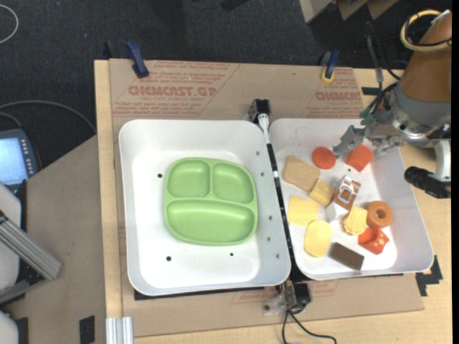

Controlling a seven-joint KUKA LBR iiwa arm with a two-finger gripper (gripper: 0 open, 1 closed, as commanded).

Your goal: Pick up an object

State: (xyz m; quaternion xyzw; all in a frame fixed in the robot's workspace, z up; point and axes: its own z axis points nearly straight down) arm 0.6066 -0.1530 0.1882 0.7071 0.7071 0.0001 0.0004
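Two white bins [136,213]; one green divided plate [210,201]; about ten toy food pieces [301,173].

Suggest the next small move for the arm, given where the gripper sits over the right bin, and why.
Probably a short straight descent. The gripper hangs at the far side of the right bin, just above the orange block, with nothing seen between its fingers. The red disc lies close on the camera's left, so a drift that way might nudge it.

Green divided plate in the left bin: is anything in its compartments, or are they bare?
Bare. All three compartments of the green plate show plain green; the toy food lies in the right bin.
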